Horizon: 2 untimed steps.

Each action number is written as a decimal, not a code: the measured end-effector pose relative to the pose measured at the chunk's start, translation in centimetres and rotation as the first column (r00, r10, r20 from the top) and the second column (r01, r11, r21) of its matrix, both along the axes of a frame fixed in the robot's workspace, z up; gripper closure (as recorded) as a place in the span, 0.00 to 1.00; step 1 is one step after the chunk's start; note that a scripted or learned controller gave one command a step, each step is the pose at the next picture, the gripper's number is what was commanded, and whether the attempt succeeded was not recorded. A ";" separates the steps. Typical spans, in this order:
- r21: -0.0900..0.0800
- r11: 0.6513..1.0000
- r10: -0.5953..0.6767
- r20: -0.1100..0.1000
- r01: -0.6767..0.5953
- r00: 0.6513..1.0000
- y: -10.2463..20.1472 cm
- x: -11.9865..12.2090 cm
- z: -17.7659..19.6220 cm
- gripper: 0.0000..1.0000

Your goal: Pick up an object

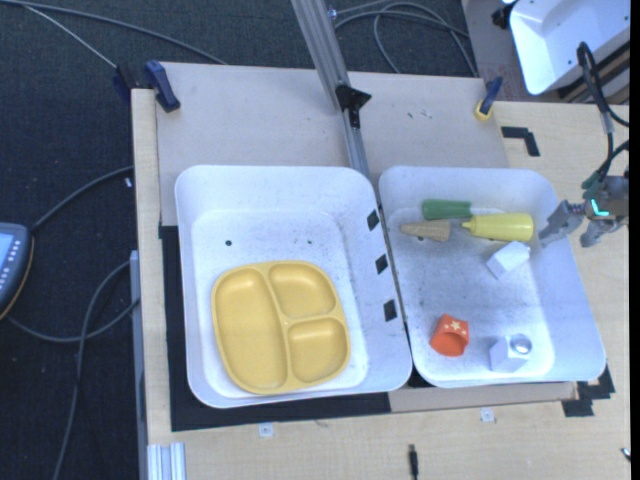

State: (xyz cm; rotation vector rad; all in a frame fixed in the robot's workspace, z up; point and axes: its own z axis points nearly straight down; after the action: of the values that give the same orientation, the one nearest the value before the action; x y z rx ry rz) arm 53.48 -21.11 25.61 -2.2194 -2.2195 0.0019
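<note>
The right bin [570,298] holds several small objects. A green cylinder [445,209], a yellow bottle [497,227] and a tan piece [427,231] lie together near its far side. A white block [508,258] rests just below them. An orange cup [450,335] and a grey block with a round metal top [510,351] sit near the front. My gripper [572,234] hovers over the bin's right rim, right of the yellow bottle. It is open, with nothing between its fingers.
The left bin [200,198] holds a yellow divided plate [282,323]. A metal post [325,48] slants in from the top toward the gap between the bins. White equipment [570,18] stands at the top right, with cables beside it.
</note>
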 end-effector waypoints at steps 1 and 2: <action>0.000 1.000 0.000 0.002 0.000 1.000 0.0 0.1 0.1 0.00; 0.002 1.000 0.000 -0.005 0.000 1.000 0.5 0.3 -6.1 0.00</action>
State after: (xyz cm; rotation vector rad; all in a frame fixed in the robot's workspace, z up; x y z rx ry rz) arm 53.79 -20.62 19.47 -2.2158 -2.2161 0.0042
